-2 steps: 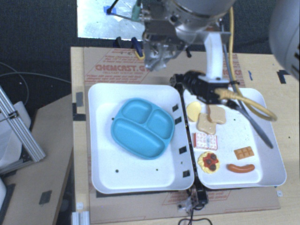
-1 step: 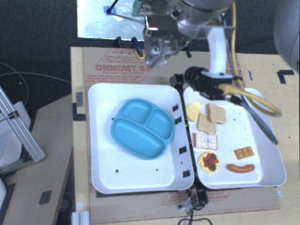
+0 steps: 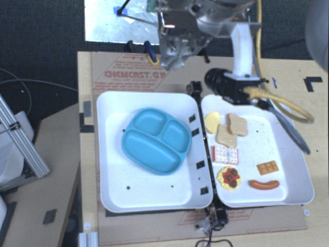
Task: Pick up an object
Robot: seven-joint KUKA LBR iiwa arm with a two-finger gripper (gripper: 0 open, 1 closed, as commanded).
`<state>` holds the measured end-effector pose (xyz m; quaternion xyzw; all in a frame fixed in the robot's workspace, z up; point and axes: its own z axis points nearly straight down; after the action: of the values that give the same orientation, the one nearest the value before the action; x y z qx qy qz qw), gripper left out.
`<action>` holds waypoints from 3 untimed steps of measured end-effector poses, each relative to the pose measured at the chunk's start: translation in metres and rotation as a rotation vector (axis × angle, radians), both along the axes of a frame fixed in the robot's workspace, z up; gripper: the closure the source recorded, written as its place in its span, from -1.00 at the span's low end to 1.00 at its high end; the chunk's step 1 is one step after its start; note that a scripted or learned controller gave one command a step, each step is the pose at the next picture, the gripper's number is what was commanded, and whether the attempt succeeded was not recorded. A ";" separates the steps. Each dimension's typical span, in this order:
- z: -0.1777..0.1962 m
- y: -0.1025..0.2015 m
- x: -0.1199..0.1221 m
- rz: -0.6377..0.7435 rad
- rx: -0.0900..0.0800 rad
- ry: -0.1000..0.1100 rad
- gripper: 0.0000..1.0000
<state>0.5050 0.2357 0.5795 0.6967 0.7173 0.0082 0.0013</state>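
two white bins (image 3: 149, 202) are waiting; end effector (image 3: 175, 53) is hanging high above, grip unclear, needing to drop straight onto the sausage (image 3: 264, 184).

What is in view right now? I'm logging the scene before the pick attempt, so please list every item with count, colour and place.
Bins: two, white, side by side on the bench.
Divided plate: one, blue, middle of the left bin.
Round yellow piece: one, yellow, upper left of the right bin.
Bread slices: two, tan, overlapping, beside the yellow piece.
Patterned packet: one, white with red marks, below the bread.
Pizza toy: one, yellow with red and dark toppings, lower left of the right bin.
Waffle piece: one, orange-brown, right bin.
Sausage: one, orange-red, near the front of the right bin.
Gripper: one, grey metal, above the bench behind the bins.
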 end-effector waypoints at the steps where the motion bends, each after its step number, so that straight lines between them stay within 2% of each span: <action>1: 0.011 0.000 0.000 0.005 0.002 -0.003 1.00; 2: -0.055 -0.013 -0.019 -0.023 -0.012 0.019 1.00; 3: -0.186 -0.001 -0.020 -0.028 -0.015 0.025 1.00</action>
<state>0.4853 0.2345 0.3935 0.7066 0.7075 -0.0061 -0.0023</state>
